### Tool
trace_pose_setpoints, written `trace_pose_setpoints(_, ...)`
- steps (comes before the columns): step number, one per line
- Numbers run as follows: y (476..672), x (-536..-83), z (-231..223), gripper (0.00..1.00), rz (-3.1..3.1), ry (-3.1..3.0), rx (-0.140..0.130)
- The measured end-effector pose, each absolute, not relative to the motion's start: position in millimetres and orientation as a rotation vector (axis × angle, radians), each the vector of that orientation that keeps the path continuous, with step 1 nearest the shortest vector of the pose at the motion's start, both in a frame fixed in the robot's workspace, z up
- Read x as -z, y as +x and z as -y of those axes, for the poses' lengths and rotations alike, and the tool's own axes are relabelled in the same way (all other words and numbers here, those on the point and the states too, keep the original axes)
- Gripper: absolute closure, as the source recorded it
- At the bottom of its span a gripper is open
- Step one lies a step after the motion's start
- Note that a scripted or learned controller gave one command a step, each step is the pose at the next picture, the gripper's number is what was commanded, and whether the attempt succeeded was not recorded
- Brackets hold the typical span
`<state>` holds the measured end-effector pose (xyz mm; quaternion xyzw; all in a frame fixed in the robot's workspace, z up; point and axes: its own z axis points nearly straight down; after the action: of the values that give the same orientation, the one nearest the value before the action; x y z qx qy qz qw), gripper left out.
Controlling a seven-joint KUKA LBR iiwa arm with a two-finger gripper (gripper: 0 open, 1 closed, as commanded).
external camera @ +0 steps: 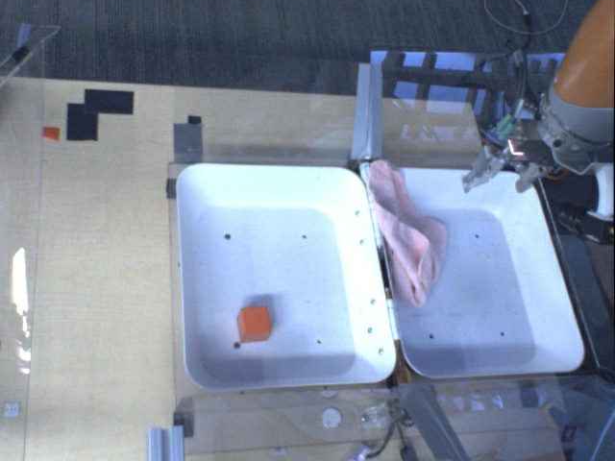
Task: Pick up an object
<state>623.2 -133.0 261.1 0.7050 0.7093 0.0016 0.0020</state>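
Note:
A pink cloth (408,238) lies crumpled along the left side of the right bin (538,353), its top draped over the rim between the bins. A small orange block (255,324) rests on the floor of the left bin (202,257), near its front left. My gripper (501,177) hangs open over the far right corner of the right bin, its two fingers spread apart with nothing between them. It is well to the right of the cloth and high above the bin floor.
A grey metal bracket (364,113) stands upright behind the rim between the bins. Black and orange markers (91,113) lie on the wooden bench at far left. Cables and blue framing sit behind the right bin.

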Motion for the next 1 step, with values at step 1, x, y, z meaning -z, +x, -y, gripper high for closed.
trace_pose_setpoints(1, 620.0, -98.6, 115.1, 0.00, -2.295, 2.131, -0.012)
